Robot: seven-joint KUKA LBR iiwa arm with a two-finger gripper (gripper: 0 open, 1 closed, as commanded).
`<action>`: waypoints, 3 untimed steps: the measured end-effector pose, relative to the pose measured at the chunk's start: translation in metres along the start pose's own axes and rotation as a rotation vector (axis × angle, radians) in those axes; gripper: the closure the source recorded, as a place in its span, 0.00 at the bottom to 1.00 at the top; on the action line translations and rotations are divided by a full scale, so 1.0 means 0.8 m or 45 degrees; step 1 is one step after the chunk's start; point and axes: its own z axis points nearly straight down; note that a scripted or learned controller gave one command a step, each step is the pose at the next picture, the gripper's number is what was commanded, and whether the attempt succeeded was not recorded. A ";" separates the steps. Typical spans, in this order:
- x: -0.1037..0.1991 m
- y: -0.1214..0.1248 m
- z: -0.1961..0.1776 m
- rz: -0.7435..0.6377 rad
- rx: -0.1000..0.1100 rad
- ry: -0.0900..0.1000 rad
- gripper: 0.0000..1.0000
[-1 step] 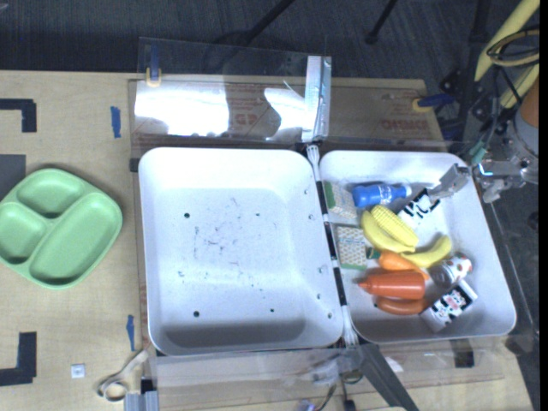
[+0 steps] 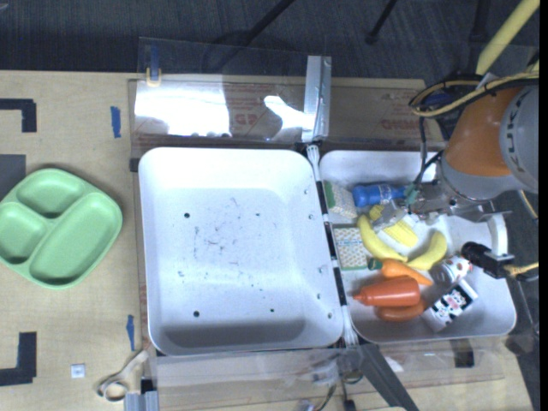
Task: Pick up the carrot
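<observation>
The carrot (image 2: 401, 270) is a short orange piece in the right bin (image 2: 501, 319), just under the banana (image 2: 402, 248) and touching the top of an orange-red bottle-shaped item (image 2: 390, 294). My gripper (image 2: 423, 200) hangs over the upper part of the right bin, beside a blue bottle (image 2: 373, 194) and above the banana. It stands apart from the carrot, which lies nearer the bin's front. Nothing shows in the gripper's grasp.
A yellow corn-like piece (image 2: 396, 232) lies against the banana. A small black-and-white object (image 2: 452, 300) sits at the right bin's front right. The large left bin (image 2: 231, 238) adjoins it. A green divided plate (image 2: 58, 227) rests on the bench at far left.
</observation>
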 end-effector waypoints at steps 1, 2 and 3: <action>0.002 0.077 0.012 0.133 0.097 0.019 0.00; 0.064 0.023 -0.054 -0.127 0.008 0.006 0.00; 0.058 -0.038 -0.041 -0.123 0.008 0.004 0.00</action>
